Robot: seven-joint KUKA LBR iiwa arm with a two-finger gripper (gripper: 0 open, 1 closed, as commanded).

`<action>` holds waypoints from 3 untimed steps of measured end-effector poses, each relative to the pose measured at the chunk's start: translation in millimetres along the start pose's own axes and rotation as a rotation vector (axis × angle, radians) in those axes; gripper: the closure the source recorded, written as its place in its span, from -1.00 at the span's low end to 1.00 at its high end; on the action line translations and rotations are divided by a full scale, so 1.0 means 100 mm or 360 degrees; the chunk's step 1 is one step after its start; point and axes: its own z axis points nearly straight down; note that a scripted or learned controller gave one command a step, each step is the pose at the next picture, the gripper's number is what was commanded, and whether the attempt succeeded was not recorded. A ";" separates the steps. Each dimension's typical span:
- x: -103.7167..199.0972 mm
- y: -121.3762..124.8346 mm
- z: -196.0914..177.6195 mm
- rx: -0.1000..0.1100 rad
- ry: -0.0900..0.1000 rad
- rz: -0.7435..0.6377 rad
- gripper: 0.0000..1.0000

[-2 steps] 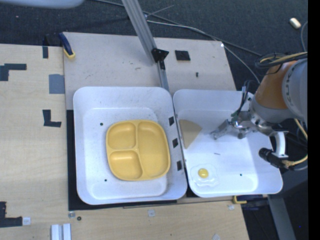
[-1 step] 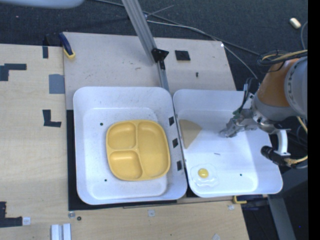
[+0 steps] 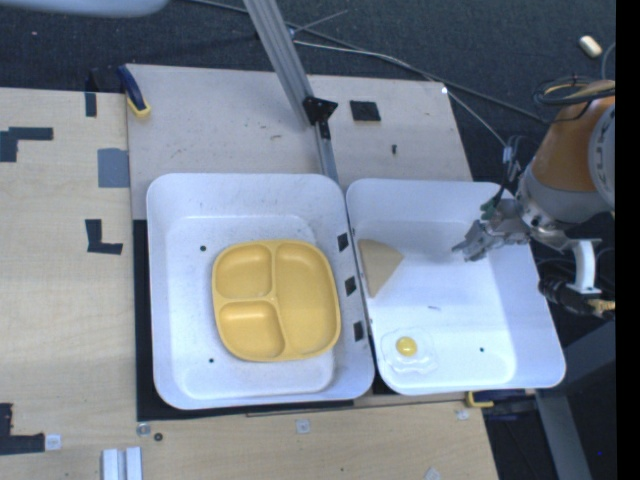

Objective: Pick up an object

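Camera view: arm (image 3: 570,163) slants claw (image 3: 478,245) over right bin (image 3: 530,363).

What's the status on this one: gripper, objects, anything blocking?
Gripper low over right bin, holding nothing seen. Fried egg and wedge lie untouched. Nothing in the way.

Tray (image 3: 275,300) in L bin (image 3: 170,268); egg (image 3: 406,347), wedge (image 3: 380,263) in R bin (image 3: 520,348).
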 end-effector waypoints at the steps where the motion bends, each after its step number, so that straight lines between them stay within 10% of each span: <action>1: -0.03 0.08 -0.46 -0.0002 -0.0001 0.0000 1.00; 3: 0.46 0.01 -1.04 0.0004 0.0003 -0.0006 1.00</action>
